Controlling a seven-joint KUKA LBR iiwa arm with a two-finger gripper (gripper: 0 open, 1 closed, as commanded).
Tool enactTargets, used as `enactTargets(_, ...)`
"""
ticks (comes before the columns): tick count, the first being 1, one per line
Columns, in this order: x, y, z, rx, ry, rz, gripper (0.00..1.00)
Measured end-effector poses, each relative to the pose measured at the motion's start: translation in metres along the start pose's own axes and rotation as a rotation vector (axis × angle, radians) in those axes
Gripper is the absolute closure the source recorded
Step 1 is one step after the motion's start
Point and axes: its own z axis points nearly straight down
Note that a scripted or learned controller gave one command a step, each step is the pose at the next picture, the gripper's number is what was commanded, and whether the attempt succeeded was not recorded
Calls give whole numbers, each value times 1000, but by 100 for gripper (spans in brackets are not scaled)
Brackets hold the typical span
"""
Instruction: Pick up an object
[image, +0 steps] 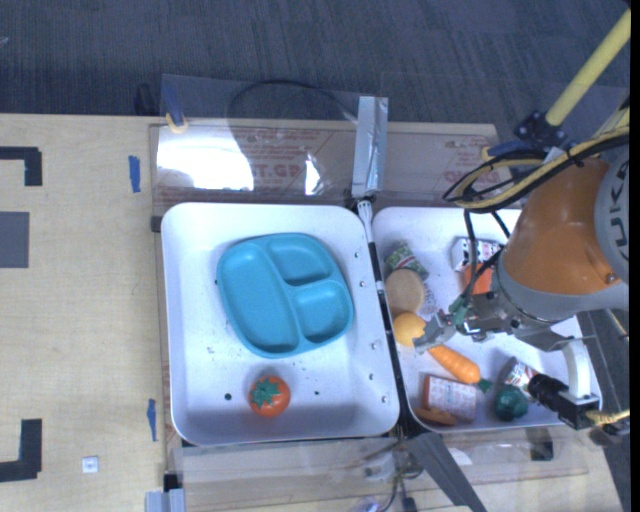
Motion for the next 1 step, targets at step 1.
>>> enactTargets(1,-53,-7,98,-2,0,-126,0)
